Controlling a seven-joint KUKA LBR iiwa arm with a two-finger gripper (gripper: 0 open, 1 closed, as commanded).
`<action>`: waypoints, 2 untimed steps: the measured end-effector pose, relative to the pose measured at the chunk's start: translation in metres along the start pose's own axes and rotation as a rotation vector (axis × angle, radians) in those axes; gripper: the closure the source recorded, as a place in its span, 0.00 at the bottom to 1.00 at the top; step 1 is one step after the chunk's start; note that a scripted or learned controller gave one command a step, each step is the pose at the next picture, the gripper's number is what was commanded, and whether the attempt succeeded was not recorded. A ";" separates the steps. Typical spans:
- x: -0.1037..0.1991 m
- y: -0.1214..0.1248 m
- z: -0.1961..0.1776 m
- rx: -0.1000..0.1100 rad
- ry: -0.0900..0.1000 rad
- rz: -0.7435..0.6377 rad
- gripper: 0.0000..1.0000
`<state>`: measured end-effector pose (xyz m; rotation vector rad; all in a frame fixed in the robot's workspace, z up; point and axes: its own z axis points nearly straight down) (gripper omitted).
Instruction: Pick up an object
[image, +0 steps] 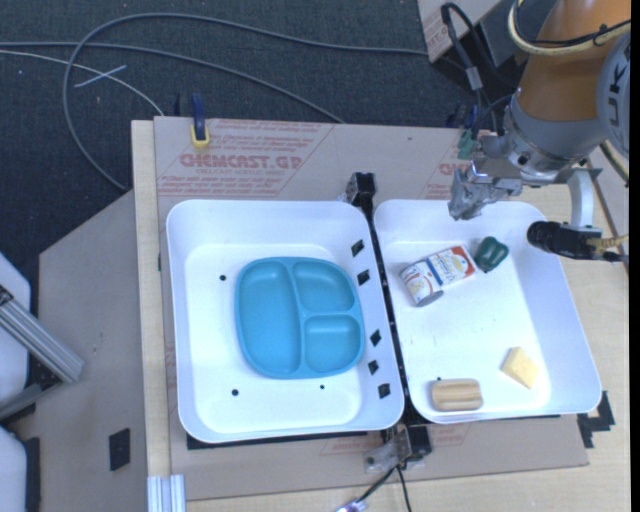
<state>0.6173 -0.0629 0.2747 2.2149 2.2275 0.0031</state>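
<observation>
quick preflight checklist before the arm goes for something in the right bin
1. Gripper above right bin, at its far edge: ok.
2. Nothing between the fingers yet: ok.
3. Finger opening: cannot tell.
4. Targets in the bin: can lying on its side, green object, yellow wedge, tan block: ok.
5. Can and green object spaced apart for a clean grasp: ok, narrowly.
6. Gripper centred over a target: not ok, it sits beyond both.
</observation>
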 end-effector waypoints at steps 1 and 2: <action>0.058 0.000 0.018 0.005 0.001 0.000 1.00; 0.112 0.001 0.014 0.001 0.000 0.001 1.00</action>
